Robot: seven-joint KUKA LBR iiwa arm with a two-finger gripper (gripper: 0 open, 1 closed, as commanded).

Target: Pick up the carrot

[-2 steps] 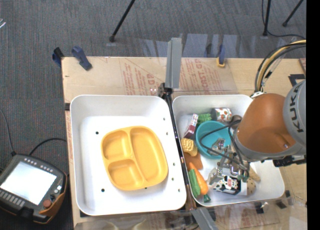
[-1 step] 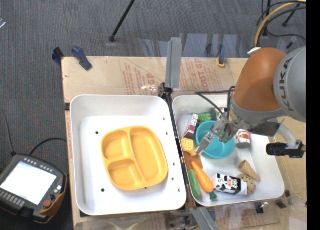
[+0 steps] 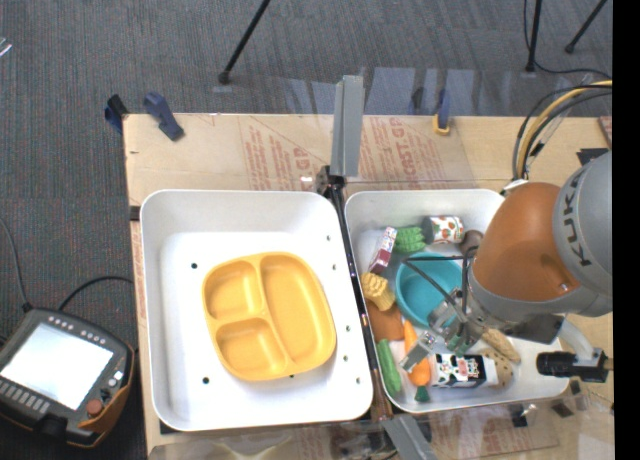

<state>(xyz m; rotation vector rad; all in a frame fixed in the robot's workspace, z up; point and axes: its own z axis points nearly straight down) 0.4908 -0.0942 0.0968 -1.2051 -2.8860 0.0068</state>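
In the right bin (image 3: 480, 200), the carrot (image 3: 421, 373) lies near the front wall, a small orange piece with a green tip at its 6 o'clock end, long axis running roughly 12 to 6. The pincer (image 3: 430, 346) hovers just above, so the carrot sits at its 6 o'clock. Whether its fingers are spread or pressed together I cannot tell. Beside the carrot at 3 o'clock lies a milk carton (image 3: 462, 370).

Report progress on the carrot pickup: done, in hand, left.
Done: the arm has reached into the right bin, and the gripper is low over the clutter near its front edge. In hand: nothing visibly; the carrot lies in the bin just below the gripper, beside the milk carton. Left: closing on the carrot and lifting it out.
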